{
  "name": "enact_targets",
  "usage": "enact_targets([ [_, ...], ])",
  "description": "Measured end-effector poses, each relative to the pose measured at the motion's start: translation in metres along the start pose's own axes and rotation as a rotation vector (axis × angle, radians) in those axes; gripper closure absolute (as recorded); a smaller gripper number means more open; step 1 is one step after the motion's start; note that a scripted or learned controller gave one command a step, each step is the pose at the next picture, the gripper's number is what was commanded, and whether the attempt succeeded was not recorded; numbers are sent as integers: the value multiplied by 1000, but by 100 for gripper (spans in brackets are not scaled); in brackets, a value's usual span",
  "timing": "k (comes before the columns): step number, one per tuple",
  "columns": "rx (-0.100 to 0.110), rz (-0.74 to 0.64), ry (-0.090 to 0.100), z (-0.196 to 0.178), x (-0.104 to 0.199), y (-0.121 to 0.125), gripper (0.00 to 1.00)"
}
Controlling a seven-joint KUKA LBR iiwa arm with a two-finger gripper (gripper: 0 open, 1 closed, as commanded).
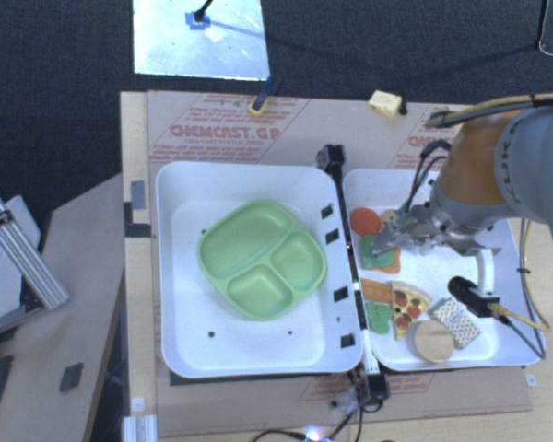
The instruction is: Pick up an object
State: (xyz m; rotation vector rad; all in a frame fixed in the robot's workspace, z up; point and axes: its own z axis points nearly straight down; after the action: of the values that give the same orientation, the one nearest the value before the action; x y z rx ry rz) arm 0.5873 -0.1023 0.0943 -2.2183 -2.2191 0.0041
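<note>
My pincer (384, 244) hangs low in the right bin (507, 353) over a green toy (380, 261) — its grip I cannot tell.

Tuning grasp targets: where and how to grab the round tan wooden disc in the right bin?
Probably top-down across the rim of the round tan wooden disc. It lies flat near the right white bin's front wall, with the patterned flat piece against its upper right and the pizza slice toy close on its left. Set fingers front-left and back-right, where bare floor shows.

Gripper (384, 244) low in right bin (507, 247) — green divided plate (261, 259) left.
</note>
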Motion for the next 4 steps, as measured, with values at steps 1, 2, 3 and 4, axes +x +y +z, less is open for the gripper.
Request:
enact_targets([
  [1,-7,-1,0,7,0,2,0],
  [2,-13,-1,0,-5,0,4,100],
  [3,-12,-1,-3,-67,-7,4,100],
  [4,-13,-4,-2,-129,1,5,100],
])
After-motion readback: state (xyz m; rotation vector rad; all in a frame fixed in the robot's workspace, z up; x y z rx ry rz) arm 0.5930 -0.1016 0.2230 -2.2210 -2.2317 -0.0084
